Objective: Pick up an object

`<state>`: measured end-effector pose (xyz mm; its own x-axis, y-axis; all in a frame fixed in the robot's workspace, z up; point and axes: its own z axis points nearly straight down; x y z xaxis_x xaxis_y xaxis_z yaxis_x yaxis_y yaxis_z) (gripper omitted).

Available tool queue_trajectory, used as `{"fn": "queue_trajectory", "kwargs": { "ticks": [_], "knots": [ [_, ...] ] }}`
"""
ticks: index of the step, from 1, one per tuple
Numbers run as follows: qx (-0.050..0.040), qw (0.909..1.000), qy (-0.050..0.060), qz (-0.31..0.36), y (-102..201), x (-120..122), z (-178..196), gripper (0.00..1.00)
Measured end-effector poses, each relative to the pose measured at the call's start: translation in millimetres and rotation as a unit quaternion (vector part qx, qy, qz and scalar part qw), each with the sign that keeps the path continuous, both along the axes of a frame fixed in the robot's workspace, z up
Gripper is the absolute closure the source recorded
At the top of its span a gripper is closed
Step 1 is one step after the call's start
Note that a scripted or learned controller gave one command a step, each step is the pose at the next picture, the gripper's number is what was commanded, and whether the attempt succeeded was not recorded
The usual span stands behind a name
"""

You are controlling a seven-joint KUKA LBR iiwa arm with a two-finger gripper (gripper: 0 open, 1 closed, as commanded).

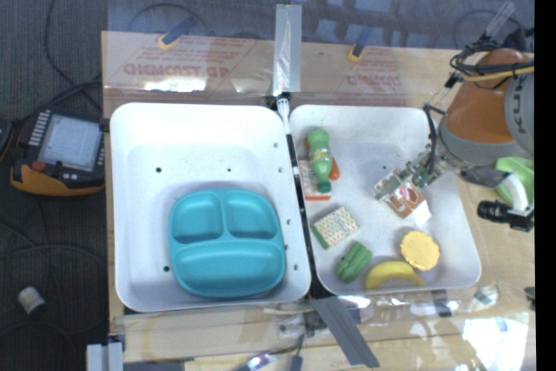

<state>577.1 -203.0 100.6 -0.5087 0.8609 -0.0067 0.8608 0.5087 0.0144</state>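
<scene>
Tray (228,241) is sitting in the left bin (139,135). In the right bin (365,122), bottle (320,157), banana (391,274) and red packet (405,201) are lying; the gripper (398,185) is hovering over the packet, so descending squarely matters. Finger spread: cannot tell.

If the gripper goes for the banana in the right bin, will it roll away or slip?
The banana lies curved on its side against the bin wall, so it probably won't roll far. Its smooth, glossy skin may slip. A yellow disc and green piece crowd it.
</scene>
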Motion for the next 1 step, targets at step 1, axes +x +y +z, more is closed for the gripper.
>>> {"fn": "queue_trajectory", "kwargs": {
  "ticks": [1],
  "knots": [
    [-0.0003,0.9998,0.008,-0.020,70.2,11.2,105.5,1.00]
  ]
}}
